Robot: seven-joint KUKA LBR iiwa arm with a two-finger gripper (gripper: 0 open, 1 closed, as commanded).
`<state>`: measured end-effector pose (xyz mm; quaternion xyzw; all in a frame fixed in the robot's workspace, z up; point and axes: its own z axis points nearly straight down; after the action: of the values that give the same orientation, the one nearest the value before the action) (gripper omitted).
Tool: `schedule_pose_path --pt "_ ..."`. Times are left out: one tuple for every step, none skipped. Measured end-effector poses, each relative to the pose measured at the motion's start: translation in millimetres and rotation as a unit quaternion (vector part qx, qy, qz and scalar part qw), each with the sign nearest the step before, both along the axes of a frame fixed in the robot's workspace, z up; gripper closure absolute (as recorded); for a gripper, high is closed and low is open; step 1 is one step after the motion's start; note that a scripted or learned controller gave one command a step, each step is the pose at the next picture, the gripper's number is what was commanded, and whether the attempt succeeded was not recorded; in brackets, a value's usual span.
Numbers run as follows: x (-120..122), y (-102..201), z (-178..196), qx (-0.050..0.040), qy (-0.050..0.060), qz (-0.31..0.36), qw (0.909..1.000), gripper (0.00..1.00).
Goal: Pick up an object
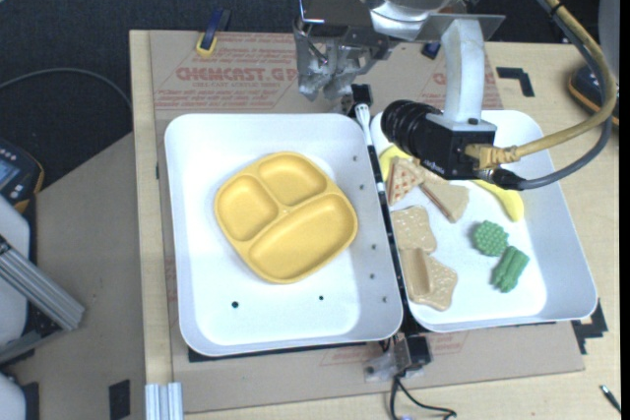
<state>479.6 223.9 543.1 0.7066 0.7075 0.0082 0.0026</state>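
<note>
My gripper (333,72) hangs over the far rim of the left bin (197,290), just behind it and above the cardboard, with nothing seen in it. A yellow divided plate (285,216) lies in the middle of the left bin. The right bin (561,295) holds a triangular waffle piece (403,180), a bread slice (449,201), a square cracker (413,229) and a tan biscuit (431,279). Green broccoli (489,236) and a green pickle (509,269) lie to their right. A yellow banana (509,201) is partly hidden.
A black cylindrical device (431,141) on a white bracket (465,74), with a yellow cable (561,135), hangs over the right bin's far left corner. A blue clip (210,31) sits on the cardboard (236,69) behind the left bin.
</note>
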Motion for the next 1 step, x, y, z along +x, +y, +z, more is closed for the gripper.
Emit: schedule_pose_path --pt "-1.2 -9.5 -102.2 -0.0063 0.012 -0.002 0.9999 1.0"
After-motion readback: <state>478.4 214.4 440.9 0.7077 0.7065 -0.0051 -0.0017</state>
